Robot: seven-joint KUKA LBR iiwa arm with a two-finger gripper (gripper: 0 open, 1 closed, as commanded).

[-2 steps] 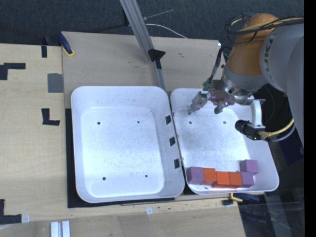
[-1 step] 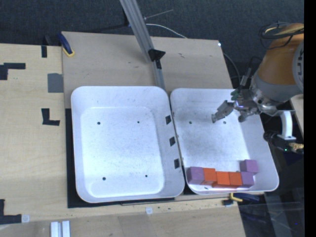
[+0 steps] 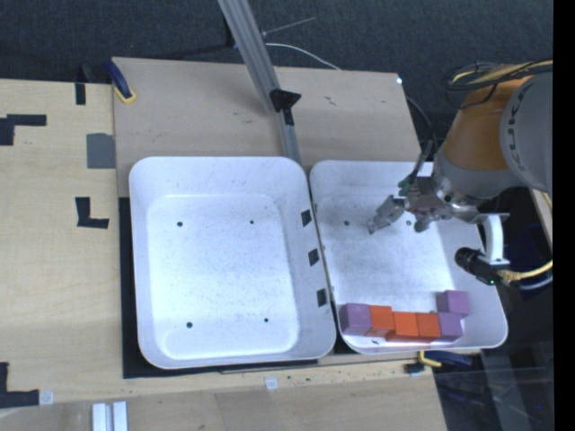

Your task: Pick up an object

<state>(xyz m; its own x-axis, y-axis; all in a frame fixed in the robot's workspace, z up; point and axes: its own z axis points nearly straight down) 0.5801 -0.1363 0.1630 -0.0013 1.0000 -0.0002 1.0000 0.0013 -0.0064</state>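
The grey arm (image 3: 517, 142) with its orange band is reaching in from the right and holding the gripper (image 3: 400, 218) over the upper middle of the right bin (image 3: 359, 182). One finger (image 3: 384, 215) is pointing down and to the left toward the bin floor, and a second finger (image 3: 420, 222) is sitting apart from it to the right, so the jaws are standing open with nothing between them. The gripper is hanging well apart from the blocks, which are lying in a row along the near wall of the right bin: a purple block (image 3: 357, 316) at the left end, two orange blocks (image 3: 406, 322) touching one another in the middle, and a cluster of purple blocks (image 3: 452, 312) at the right end, with one block of that cluster sitting further up than the row. The left bin (image 3: 144, 241) is lying just beside the right one, their rims meeting. A metal pole (image 3: 252, 39) is slanting in from the top toward the gap between the bins. A black cable (image 3: 481, 266) is curling beside the wrist.
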